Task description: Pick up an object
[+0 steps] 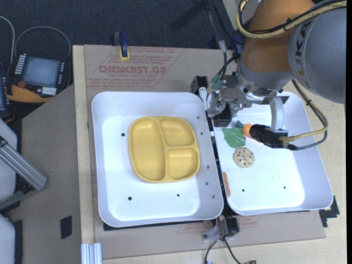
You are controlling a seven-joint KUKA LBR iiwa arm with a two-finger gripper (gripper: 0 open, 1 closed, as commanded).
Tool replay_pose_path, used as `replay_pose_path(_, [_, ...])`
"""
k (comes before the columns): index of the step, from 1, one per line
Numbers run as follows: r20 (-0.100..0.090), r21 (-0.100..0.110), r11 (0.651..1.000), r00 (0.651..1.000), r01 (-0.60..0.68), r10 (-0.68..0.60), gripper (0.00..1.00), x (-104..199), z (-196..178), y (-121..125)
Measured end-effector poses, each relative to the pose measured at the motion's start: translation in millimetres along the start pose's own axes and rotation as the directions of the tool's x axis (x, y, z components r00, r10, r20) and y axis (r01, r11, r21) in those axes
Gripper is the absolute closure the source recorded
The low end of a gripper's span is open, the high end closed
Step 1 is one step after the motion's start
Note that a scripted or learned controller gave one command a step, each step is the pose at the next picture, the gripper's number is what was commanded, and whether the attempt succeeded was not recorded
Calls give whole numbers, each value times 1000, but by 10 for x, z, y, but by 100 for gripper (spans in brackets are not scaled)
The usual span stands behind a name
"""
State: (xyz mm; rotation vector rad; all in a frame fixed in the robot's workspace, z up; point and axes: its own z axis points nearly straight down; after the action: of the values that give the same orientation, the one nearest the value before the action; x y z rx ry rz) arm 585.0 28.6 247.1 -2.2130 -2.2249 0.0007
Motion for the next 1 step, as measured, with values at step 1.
replay_pose_path(1, [1,2,1000,1000,0,0,100,524,127,-35])
